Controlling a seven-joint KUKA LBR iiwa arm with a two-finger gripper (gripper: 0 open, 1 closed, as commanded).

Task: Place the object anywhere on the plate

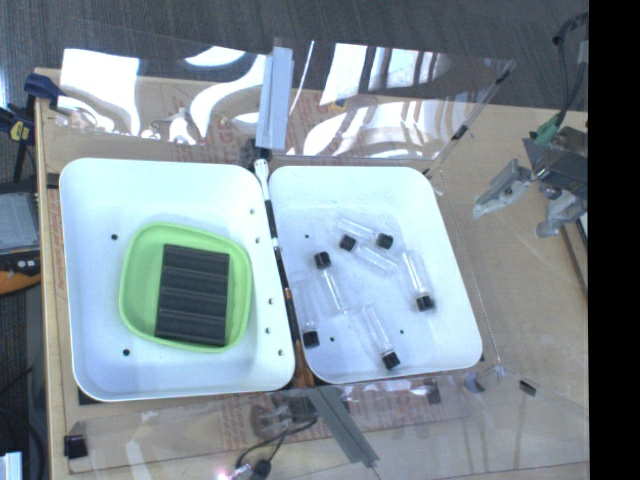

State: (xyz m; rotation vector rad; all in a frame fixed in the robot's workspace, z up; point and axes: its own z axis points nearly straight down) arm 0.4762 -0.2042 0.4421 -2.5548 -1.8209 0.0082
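A lime-green square plate [135, 268] lies in the left white bin [85, 198]. A dark grey ribbed block [193, 294] rests flat on the plate, filling most of its middle and turned slightly clockwise. In the right white bin [440, 218], several clear vials with black caps lie scattered, among them one near the top [384, 239], one at the right [420, 288] and one at the bottom [383, 343].
A clear acrylic panel [400, 98] stands behind the bins, with a grey post [273, 98] at its middle. A grey metal bracket [508, 190] sits on the bench right of the right bin. Cables and clips [270, 418] lie along the front edge.
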